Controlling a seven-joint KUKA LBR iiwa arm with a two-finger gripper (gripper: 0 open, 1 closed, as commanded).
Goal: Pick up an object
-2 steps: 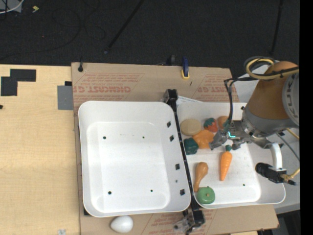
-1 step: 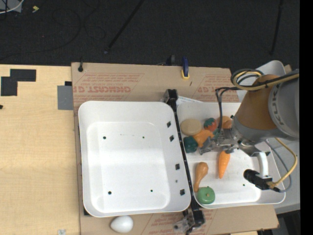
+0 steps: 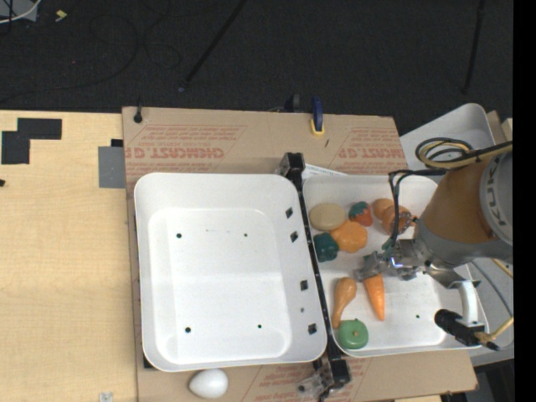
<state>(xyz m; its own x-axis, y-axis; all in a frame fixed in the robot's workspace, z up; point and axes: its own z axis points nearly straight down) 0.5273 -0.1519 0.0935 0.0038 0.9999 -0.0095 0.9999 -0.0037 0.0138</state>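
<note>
End effector (image 3: 381, 262): low in the right bin (image 3: 419, 321), hanging just over the thick top of an orange carrot (image 3: 375, 296); I cannot tell from this angle what state it is in, and I see nothing gripped in it. Carrot: lies on the bin floor, tip pointing toward the near rim, and I take it as the likeliest thing to pick. I judge it to be a light, stiff plastic toy, smooth and somewhat slippery; its taper would let it squirt out of a pinch near the tip, so I would take hold across the thick upper part. Beside it, to the left: a second, paler orange carrot-like piece (image 3: 343, 296), the two near but apart. Near rim: a green round piece (image 3: 353, 334). Far half of the bin: a tan disc (image 3: 327, 217), an orange lump (image 3: 351, 236) touching a dark green piece (image 3: 325, 247), a small teal-and-red piece (image 3: 360, 212), and an orange piece (image 3: 387, 212) partly behind a cable. All look like light toy food, hard-shelled, not fragile. Left bin (image 3: 159, 224): white, shallow, marked with a few dark dots. Counter (image 3: 59, 249): a white egg-shaped thing (image 3: 208, 383) lies outside the left bin's near rim.
</note>
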